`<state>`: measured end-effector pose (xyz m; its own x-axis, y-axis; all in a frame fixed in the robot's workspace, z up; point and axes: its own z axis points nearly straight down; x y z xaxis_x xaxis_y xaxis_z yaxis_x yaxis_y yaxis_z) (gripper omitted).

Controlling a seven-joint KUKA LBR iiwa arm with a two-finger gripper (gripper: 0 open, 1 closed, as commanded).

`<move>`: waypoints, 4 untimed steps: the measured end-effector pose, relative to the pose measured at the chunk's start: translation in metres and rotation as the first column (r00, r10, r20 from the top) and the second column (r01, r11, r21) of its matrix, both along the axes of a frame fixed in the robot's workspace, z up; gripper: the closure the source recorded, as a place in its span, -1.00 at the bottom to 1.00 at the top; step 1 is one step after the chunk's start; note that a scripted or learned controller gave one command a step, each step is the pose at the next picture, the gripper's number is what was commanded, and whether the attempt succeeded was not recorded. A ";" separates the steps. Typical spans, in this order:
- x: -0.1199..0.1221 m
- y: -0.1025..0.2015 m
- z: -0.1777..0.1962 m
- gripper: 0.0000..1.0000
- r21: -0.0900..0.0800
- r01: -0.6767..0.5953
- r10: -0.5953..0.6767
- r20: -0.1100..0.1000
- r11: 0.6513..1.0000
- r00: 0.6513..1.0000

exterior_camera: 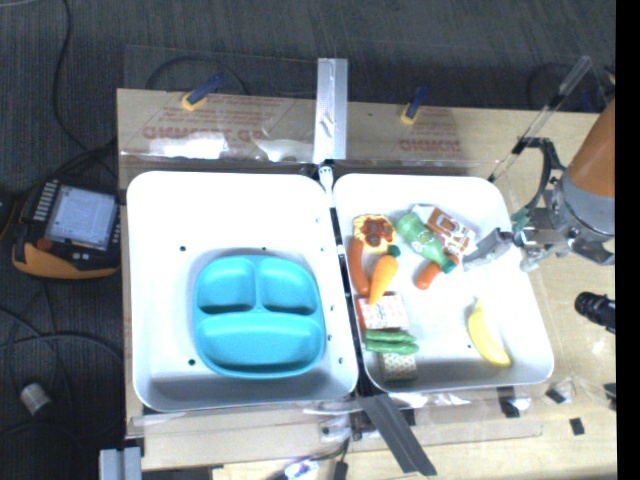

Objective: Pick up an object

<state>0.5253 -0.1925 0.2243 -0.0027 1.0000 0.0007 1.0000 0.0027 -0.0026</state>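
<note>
Reaching in from the right, the arm (598, 163) hangs its gripper (497, 245) over the right edge of the right bin (520, 313). Whether the jaws are spread or pressed together cannot be told from this slant; nothing shows between them.

Nearest below the gripper lies the banana (487, 336) — toward the bin's front-right corner, long axis running roughly front to back with a slight slant, bare white floor all around it. That open room makes it the likeliest pick, in my judgement: a short move toward the bin's front, jaws set across its narrow width.

To the gripper's left sits a small carrot piece (427, 275), just beside the orange-and-white packet (447, 233). Farther left the crowd thickens — a larger carrot (381, 275), a red-and-white box (383, 314) and a green pod (391, 343) lie close against the dividing wall, leaving little finger room.

The left bin (160, 218) bears a blue divided tray (260, 313), well apart from the gripper.
</note>
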 end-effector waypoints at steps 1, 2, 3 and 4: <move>0.025 0.003 -0.024 -1.00 -0.002 -0.081 0.081 0.001 0.997 0.997; 0.099 0.026 -0.099 -1.00 -0.009 -0.232 0.232 0.014 0.973 0.973; 0.139 0.017 -0.136 -1.00 -0.004 -0.191 0.191 0.006 0.982 0.982; 0.134 -0.008 -0.050 -1.00 -0.003 -0.201 0.201 0.003 0.980 0.980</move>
<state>0.6592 -0.2000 0.1744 -0.2036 0.9791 -0.0027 0.9791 0.2036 0.0000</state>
